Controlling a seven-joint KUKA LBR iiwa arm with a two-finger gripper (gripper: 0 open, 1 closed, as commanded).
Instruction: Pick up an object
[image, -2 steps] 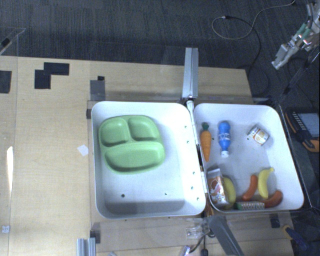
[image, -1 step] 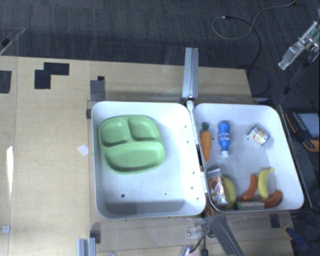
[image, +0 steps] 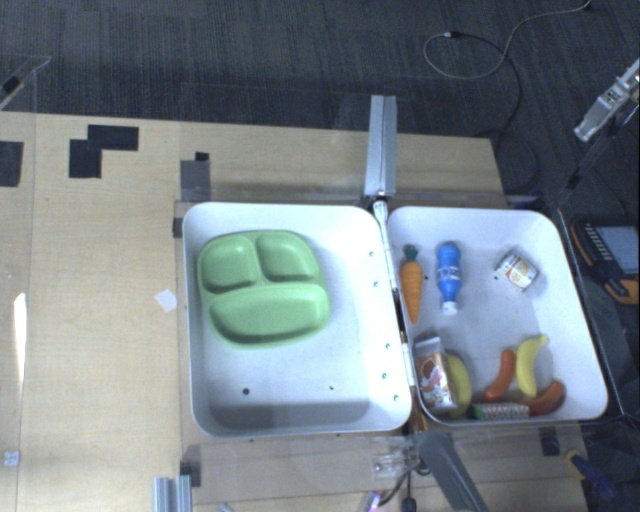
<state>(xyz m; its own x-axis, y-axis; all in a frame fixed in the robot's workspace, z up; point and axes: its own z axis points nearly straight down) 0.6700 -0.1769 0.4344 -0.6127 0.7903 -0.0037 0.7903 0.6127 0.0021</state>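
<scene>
The right bin (image: 482, 322) holds several small items. An orange carrot (image: 411, 284) lies along its left wall, with a blue bottle (image: 449, 275) just to its right. A small tin can (image: 517, 270) lies on its side near the far right corner. Along the near wall sit a snack packet (image: 431, 370), a yellow banana (image: 459, 380), an orange-red sausage (image: 502, 372), a second banana (image: 532, 362), a red piece (image: 549, 397) and a dark bar (image: 499, 410). A green divided plate (image: 263, 286) lies in the left bin (image: 300, 395).
A metal post (image: 380, 150) stands behind the seam between the two bins. A pale metal fitting (image: 607, 104) juts in at the top right edge. A black cable (image: 480, 50) loops on the dark floor beyond the wooden bench (image: 90, 330).
</scene>
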